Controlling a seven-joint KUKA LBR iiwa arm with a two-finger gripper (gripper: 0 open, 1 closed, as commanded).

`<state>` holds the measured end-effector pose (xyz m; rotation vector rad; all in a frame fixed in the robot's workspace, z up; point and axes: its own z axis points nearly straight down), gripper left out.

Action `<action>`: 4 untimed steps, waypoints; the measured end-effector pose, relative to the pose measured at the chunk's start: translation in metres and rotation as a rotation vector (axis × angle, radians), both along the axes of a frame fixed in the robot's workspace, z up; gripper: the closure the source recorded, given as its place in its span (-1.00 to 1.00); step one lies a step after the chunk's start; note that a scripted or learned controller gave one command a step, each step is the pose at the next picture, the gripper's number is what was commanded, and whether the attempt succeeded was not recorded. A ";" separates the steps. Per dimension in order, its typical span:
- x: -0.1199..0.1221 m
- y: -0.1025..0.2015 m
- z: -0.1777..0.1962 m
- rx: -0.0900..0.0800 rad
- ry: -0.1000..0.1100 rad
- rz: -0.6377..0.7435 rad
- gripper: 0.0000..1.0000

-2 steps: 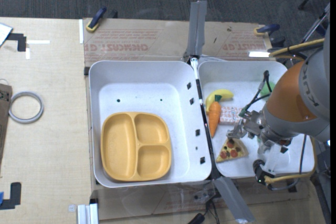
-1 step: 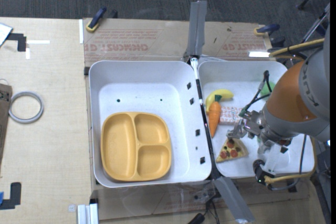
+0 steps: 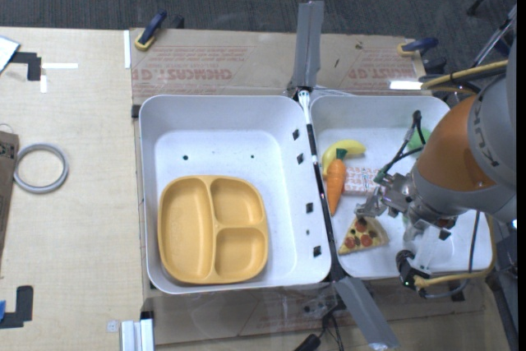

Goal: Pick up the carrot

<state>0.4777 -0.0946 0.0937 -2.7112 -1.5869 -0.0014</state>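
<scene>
The carrot (image 3: 334,185) is lying in the right bin (image 3: 374,113), against its left wall, leafy end pointing up toward a banana (image 3: 343,150). A pizza slice (image 3: 362,235) is sitting just right of its tip. The end effector (image 3: 383,204) is hovering over the bin beside the pizza slice; its state cannot be determined. The left bin (image 3: 215,116) is holding 1 yellow divided plate (image 3: 214,228).
</scene>
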 end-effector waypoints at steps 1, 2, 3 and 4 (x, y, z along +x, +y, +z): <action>0.000 0.000 0.000 0.000 0.000 0.000 -1.00; 0.049 -0.020 0.001 -0.002 -0.005 -0.160 -1.00; 0.050 -0.020 0.010 -0.001 -0.003 -0.156 1.00; 0.008 0.051 0.097 -0.002 0.005 -0.397 1.00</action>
